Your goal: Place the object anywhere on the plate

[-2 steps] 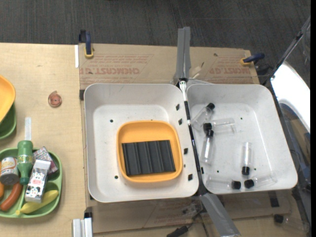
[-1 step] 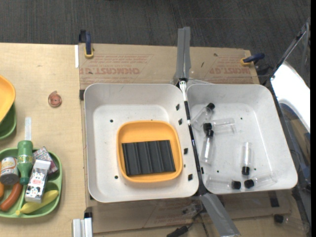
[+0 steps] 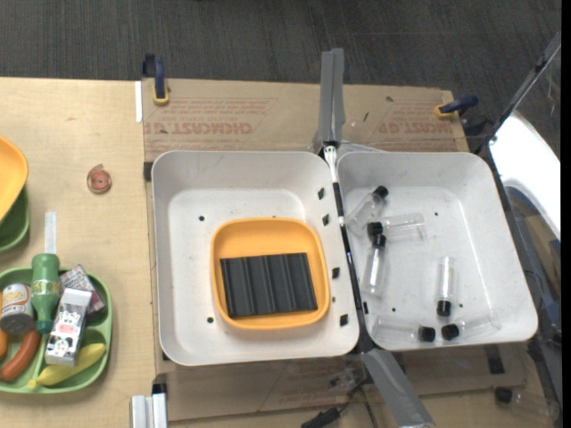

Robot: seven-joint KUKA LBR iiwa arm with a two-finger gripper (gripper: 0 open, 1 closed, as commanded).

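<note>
An orange square plate [image 3: 268, 232] sits in the middle of the left white bin [image 3: 178, 194]. A dark grey ribbed slab [image 3: 268, 284] lies flat on the plate and covers its front half. In the right white bin [image 3: 482, 203] lie several clear tubes with black caps, one near the dividing wall [image 3: 375, 259], one further right [image 3: 442, 285] and one at the back [image 3: 378, 195]. Two loose black caps [image 3: 439, 332] rest near that bin's front wall.
A green plate of toy food [image 3: 53, 328] and an orange bowl [image 3: 9, 181] stand on the wooden table at the left. Cardboard [image 3: 232, 123] with clamps lies behind the bins. A grey-white shape [image 3: 526, 154] rises by the right bin's far corner.
</note>
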